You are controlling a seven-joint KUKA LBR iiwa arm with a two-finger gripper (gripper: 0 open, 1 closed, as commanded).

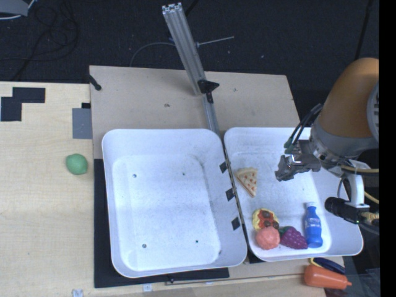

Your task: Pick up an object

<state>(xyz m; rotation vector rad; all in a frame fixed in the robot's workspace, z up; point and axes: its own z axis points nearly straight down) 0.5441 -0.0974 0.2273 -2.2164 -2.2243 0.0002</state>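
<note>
Over the right bin [346, 247] hangs the gripper [286, 169], whether open or closed I cannot tell; the pizza slice [248, 181] lies just left of it; farther toward the near rim sit a red fruit [267, 237], purple grapes [294, 237] and a blue bottle [313, 226].

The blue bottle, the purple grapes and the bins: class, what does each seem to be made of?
Blue bottle: likely moulded plastic, with a smooth, even colour.
Purple grapes: probably toy plastic or rubber, with a uniform colour and a lumpy moulded shape.
Bins: seemingly thin white plastic, matte and speckled, with rounded formed rims.
</note>
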